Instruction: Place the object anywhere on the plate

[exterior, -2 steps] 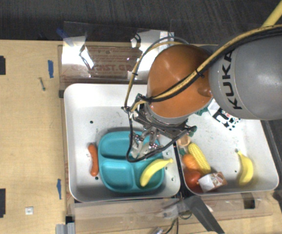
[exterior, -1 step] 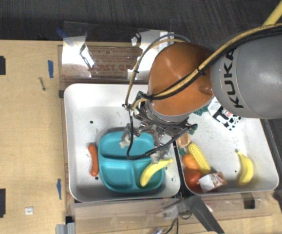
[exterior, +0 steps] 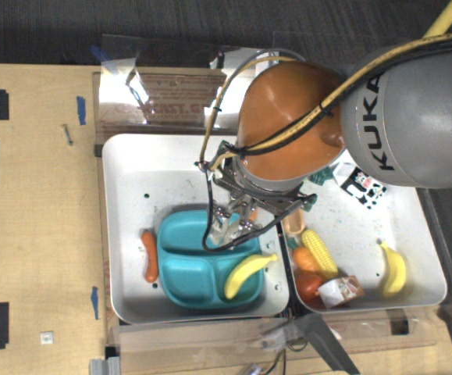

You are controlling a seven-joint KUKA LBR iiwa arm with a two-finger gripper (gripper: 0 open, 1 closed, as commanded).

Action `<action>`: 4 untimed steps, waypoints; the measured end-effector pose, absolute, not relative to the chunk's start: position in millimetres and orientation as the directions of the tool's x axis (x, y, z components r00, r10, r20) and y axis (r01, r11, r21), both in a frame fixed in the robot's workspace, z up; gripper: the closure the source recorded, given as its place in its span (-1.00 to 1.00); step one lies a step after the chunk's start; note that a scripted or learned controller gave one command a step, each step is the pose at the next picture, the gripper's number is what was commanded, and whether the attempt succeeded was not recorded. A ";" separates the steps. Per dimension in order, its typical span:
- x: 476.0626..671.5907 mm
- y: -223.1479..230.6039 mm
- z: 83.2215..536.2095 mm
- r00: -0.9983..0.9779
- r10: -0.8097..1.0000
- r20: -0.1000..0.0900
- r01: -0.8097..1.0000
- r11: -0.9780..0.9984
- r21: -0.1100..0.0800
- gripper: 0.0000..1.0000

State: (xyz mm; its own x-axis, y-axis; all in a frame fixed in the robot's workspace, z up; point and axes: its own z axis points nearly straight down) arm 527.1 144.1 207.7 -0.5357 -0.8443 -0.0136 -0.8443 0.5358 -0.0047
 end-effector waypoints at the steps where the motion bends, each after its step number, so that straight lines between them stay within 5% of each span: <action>1: 527.0 144.0 207.2 -0.536 -0.844 -0.013 -0.844 0.536 -0.004 -1.00; 3: 527.0 144.0 207.2 -0.536 -0.844 -0.013 -0.844 0.536 -0.004 -1.00; 4: 510.3 98.5 277.6 -0.156 -0.988 -0.005 -0.988 0.156 -0.008 -1.00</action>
